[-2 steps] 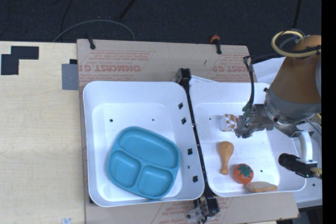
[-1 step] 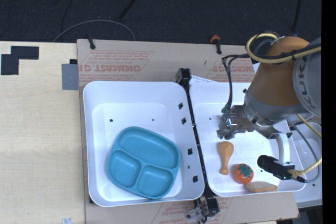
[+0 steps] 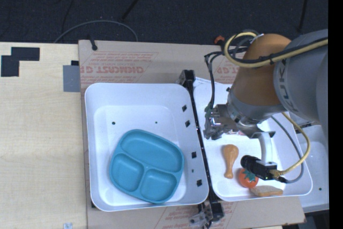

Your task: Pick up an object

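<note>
My gripper hangs over the left part of the right bin, close to the divider between the two bins. Just in front of it and slightly to the right, a tan toy drumstick lies on the bin floor, apart from the gripper. A red round toy with a green top sits near the bin's front wall, and a pale tan wedge lies beside it. Nothing is visible in the gripper.
The left bin holds a blue divided plate in its front half. The grey arm with its orange band covers the back of the right bin. Cardboard lies under both bins.
</note>
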Action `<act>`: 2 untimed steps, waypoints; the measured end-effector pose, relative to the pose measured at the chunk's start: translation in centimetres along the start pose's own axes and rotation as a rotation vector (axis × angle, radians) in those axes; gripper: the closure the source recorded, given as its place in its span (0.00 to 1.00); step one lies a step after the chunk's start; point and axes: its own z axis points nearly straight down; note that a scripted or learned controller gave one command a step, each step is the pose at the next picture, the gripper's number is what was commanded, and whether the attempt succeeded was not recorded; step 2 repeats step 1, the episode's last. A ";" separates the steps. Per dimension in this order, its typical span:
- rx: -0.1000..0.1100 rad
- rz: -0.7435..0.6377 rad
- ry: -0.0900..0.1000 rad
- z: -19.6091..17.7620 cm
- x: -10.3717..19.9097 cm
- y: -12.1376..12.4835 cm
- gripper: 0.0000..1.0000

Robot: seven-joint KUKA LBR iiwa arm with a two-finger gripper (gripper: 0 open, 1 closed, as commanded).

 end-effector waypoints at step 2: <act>0.000 -0.002 0.000 0.2 6.0 1.2 1.00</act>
